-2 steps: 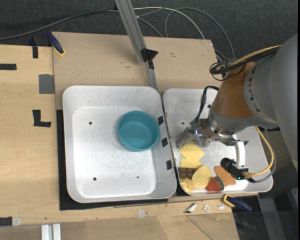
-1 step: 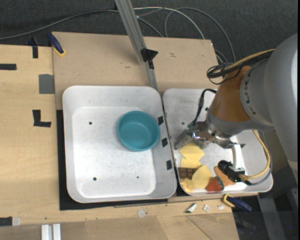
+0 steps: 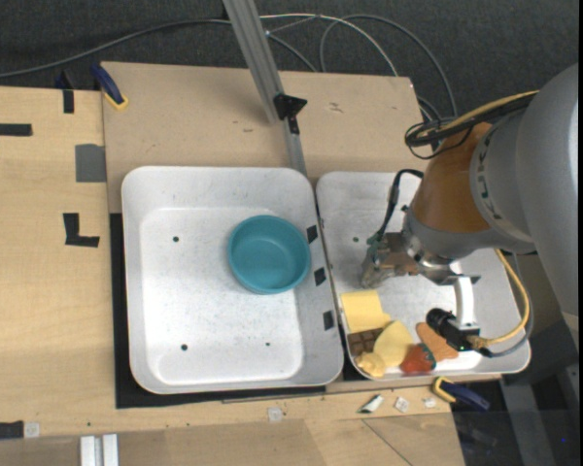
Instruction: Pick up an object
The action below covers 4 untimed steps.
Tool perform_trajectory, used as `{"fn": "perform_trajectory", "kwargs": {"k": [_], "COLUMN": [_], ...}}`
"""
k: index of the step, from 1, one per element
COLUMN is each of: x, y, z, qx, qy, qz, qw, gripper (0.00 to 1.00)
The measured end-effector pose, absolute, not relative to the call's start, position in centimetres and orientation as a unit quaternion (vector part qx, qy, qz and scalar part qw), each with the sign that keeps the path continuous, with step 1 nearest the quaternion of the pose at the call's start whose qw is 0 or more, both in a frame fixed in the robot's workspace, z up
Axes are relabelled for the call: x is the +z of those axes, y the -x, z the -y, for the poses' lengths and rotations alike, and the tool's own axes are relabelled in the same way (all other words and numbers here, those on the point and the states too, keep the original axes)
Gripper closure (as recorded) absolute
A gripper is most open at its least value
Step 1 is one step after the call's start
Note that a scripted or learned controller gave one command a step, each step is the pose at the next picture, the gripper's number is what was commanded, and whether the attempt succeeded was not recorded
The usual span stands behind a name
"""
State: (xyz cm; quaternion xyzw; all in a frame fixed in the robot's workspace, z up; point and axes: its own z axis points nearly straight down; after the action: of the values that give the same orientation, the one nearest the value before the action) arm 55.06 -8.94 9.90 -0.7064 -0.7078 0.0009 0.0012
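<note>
1. Worktop (image 3: 223, 115) layout: two shallow white bins sit side by side and touch along their inner walls. The left bin (image 3: 155, 357) carries a blue bowl (image 3: 268, 252), upright, toward its right half, with bare floor on the other three sides.

2. Pick candidates lie in the right bin (image 3: 345, 197), bunched in its near corner: a yellow block (image 3: 361, 309) just beside the inner wall, a brown piece (image 3: 362, 339) touching it below, a pale yellow soft piece (image 3: 387, 348), and an orange-and-red item (image 3: 426, 349) next to that. Such crowding is likely the result of loose dropping; no item is laid out for easy access.

3. Arm position: the arm (image 3: 457, 197) reaches in from the right and hangs over the middle of the right bin. The end effector (image 3: 377, 263) points down at bare bin floor just above the yellow block.

4. End effector state: cannot be told; the wrist body and cables (image 3: 394, 207) blur it. Nothing is seen held.

5. Judgement: the yellow block is the nearest target, and a short move toward the near wall would bring the tool over it.

6. Clearance: the far half of the right bin offers open floor for approach. The inner wall and the brown piece crowd two sides of the block, so closing across its free sides looks safer.
</note>
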Motion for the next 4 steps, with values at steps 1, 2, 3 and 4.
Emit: {"fn": "perform_trajectory", "kwargs": {"k": [1,2,3,4], "x": [14.3,19.4,25.6,24.1], "y": [-54.5,-55.6,-55.3,-56.2], "z": [9.3,9.6,9.7,5.1], "qx": [-0.0005,-0.0010,-0.0016,0.0008], "qy": [0.707,0.707,0.707,0.705], "qz": [0.707,0.708,0.708,0.709], "qw": [-0.001,-0.002,-0.002,0.001], "gripper": [1.00,1.00,1.00,1.00]}}
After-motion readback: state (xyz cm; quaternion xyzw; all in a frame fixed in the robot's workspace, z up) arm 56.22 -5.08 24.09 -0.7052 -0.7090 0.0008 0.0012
